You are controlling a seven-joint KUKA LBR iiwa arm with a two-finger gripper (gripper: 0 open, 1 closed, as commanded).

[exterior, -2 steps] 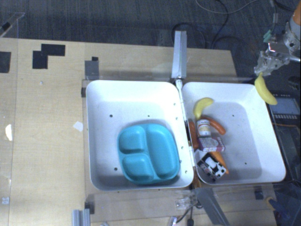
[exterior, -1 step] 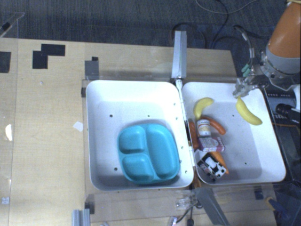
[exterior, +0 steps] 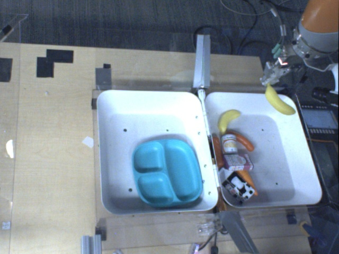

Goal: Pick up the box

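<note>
Two bins [exterior: 106, 157] down there; arm [exterior: 320, 15] up high at the right bin's far corner, claw [exterior: 273, 74] pinching a banana [exterior: 279, 101] that dangles below it. Box [exterior: 238, 163] lies well below-left of the claw, among clutter.

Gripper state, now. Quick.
Gripper: above the right bin's far edge, with a banana hanging just below it; whether it is held cannot be told.
</note>
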